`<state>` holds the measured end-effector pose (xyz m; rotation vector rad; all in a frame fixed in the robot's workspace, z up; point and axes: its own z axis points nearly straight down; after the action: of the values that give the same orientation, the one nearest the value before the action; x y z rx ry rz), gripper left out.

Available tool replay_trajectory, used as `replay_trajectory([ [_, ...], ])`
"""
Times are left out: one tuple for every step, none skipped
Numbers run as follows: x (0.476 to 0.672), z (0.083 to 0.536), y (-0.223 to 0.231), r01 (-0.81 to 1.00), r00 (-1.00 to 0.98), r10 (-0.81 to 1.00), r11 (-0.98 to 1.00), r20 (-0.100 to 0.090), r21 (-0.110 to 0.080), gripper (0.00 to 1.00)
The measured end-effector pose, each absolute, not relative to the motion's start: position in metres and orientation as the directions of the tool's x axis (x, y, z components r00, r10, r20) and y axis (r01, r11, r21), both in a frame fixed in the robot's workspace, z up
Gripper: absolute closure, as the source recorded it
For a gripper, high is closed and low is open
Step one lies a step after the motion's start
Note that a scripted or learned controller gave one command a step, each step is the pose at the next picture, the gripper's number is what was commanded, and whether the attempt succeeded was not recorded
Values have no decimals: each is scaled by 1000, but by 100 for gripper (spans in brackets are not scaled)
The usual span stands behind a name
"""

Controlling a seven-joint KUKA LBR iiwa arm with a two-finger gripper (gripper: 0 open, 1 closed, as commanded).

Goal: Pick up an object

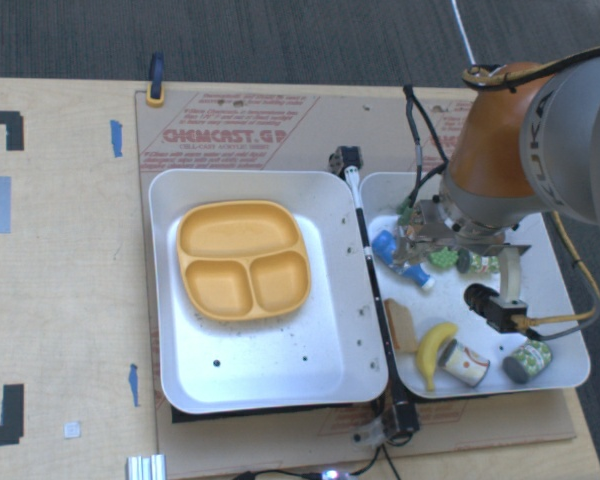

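My gripper is low in the right bin, at its upper left part, under the grey and orange wrist. It hangs right over a blue object with a blue and white piece just below it. A green object lies right beside the gripper. Whether anything is held is hidden by the wrist. Toward the bin's front lie a yellow banana, a brown piece, a white and brown can and a grey-green object.
The left bin holds a yellow divided plate in its upper half. A black divider rail runs between the two bins. Cables rise from the wrist toward the top of the view.
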<state>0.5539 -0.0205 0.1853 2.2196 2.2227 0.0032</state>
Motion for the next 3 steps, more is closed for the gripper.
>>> replay_trajectory([
  [554, 185, -21, 1000, -1, 1000, 1, 0, 1, 0],
  [508, 185, -78, 1000, 0, 1000, 0, 0, 0, 0],
  [527, 87, -108, 1000, 0, 1000, 0, 0, 5, 0],
])
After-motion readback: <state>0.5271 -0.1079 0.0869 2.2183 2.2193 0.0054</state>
